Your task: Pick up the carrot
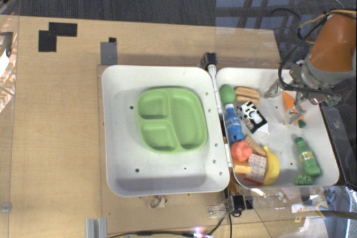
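The grey arm's gripper [297,110] hangs over the right white bin [329,136], right at the small orange carrot [288,101]; beyond the bin's left wall lies a green divided plastic plate [170,120].

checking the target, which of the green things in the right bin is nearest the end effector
The green bottle, lying just below the end effector. The green ball sits at the bin's far left edge.

Carrot in the right bin

The carrot [288,101] is a small orange piece, narrow and tapered, lying in the right bin [329,145] near its far right corner. It lies roughly lengthwise from the far edge toward the near edge, on the white floor. Its near end is blurred, so the exact tip cannot be made out.
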Robot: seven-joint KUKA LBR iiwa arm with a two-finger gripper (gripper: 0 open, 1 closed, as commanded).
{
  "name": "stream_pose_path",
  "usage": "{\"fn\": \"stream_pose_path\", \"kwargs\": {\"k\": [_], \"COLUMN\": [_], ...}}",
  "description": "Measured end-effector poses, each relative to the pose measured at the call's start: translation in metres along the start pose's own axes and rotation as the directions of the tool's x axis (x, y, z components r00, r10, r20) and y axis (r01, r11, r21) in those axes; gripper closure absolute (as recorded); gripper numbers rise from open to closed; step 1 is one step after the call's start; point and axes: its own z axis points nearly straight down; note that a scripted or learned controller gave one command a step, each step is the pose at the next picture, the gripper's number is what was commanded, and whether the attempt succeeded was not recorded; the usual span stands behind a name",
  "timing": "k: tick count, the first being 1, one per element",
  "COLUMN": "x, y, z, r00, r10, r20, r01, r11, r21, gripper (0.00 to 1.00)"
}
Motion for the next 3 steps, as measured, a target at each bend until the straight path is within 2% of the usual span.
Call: {"fn": "stream_pose_path", "kwargs": {"k": [1,2,3], "x": [-0.005,-0.005,0.012], "y": [-0.002,-0.001,0.004], "z": [-0.016,-0.015,-0.001], "r00": [1.0,1.0,0.967], "r10": [0.0,0.0,-0.253], "r20": [0.014,0.013,0.001], "r01": [0.0,0.0,0.253], "r11": [1.0,1.0,0.967], "r21": [0.009,0.007,0.003], "gripper": [1.0,0.0,0.0]}}
